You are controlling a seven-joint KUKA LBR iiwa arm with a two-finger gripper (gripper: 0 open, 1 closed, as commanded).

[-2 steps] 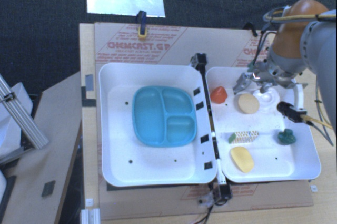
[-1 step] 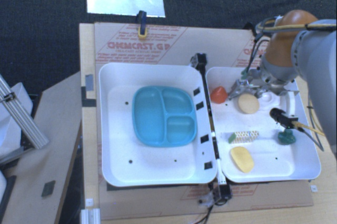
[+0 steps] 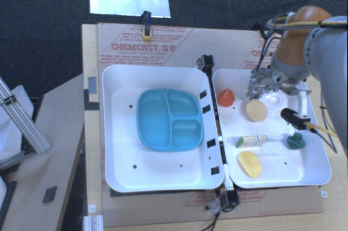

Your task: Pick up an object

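Two white bins on the bench. Left bin (image 3: 117,132): one blue divided tray (image 3: 168,119). Right bin (image 3: 315,162): red piece (image 3: 225,97), tan disc (image 3: 256,111), yellow piece (image 3: 250,163), green piece (image 3: 296,141). Pincer (image 3: 256,89) low just above the tan disc; finger state cannot be told.

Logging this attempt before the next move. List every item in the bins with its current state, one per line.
blue divided tray: flat in left bin, compartments bare
gripper: low over right bin, above the tan disc
tan disc: lying flat
red piece: resting by the divider
yellow piece: lying flat
dark green piece: resting near right wall
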